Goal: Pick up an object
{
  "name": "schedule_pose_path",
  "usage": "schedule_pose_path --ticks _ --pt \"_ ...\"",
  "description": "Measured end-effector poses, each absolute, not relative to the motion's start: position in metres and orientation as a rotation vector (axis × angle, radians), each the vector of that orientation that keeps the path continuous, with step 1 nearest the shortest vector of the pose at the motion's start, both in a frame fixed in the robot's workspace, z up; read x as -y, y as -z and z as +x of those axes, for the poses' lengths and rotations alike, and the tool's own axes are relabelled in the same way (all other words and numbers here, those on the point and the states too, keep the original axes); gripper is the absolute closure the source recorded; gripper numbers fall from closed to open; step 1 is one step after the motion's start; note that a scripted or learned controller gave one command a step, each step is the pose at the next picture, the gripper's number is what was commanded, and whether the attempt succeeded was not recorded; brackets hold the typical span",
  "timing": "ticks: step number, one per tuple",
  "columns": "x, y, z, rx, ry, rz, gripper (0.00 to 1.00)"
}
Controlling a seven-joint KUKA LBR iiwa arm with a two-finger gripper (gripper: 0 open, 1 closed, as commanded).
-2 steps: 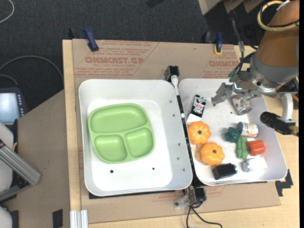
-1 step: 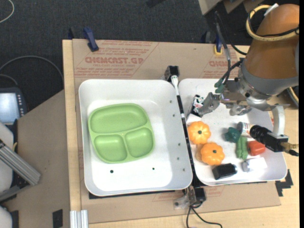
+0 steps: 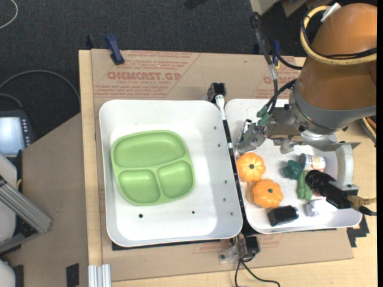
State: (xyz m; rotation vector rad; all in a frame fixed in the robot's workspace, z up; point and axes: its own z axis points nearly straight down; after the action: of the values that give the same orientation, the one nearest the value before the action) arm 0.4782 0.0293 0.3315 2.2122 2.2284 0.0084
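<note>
The right bin holds two small orange pumpkins, one near its left wall and one just in front of it. A black block lies by the front rim. A green toy and a small white bottle with a red band lie further right, partly under the arm. My gripper hangs low over the back left part of this bin, just behind the first pumpkin. Nothing shows in its grasp.
The left bin bears a green divided plate at its middle. The big grey and orange arm covers the back right of the right bin. A black clamp sits where the bins meet at the back.
</note>
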Motion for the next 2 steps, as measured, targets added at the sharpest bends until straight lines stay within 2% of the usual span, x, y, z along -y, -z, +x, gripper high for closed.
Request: schedule_pose_path --ticks 1,2 --pt "-0.114 -0.325 0.481 -2.233 -0.004 2.211 0.0" --pt "-0.14 -0.166 0.475 -2.23 0.024 2.227 0.0"
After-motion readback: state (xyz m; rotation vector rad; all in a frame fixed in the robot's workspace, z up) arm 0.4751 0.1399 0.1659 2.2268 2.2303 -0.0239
